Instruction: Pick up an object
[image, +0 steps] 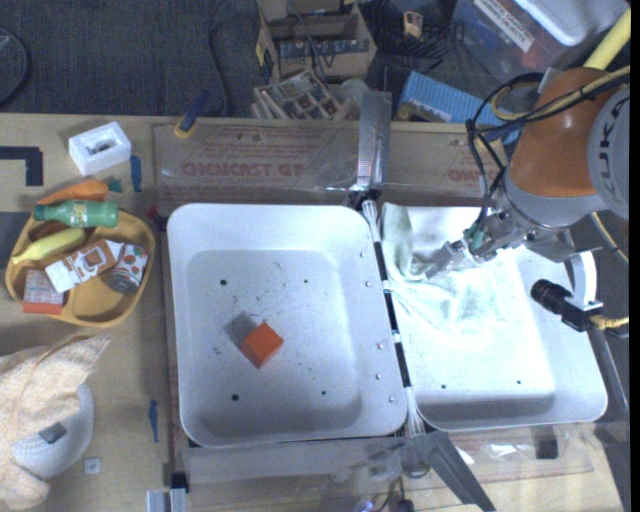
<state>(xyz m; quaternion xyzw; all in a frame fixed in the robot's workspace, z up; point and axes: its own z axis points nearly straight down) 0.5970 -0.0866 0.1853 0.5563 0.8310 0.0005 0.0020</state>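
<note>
Orange block (263, 344) sits alone near the middle of the left bin (200, 235), one corner toward me, a grey shadow beside it. My gripper (440, 262) hangs over the right bin (560, 400), well apart from the block, by a crumpled pale cloth (402, 245). Open or closed, I cannot tell. Nothing held that I can see; I judge the pick not yet begun.

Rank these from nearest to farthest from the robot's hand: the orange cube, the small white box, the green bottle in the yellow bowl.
Measured from the hand over the right bin:
1. Orange cube, in the left white bin, nearest.
2. Small white box, on the bench at upper left.
3. Green plastic bottle, in the yellow bowl at far left, only slightly farther than the box.
</note>
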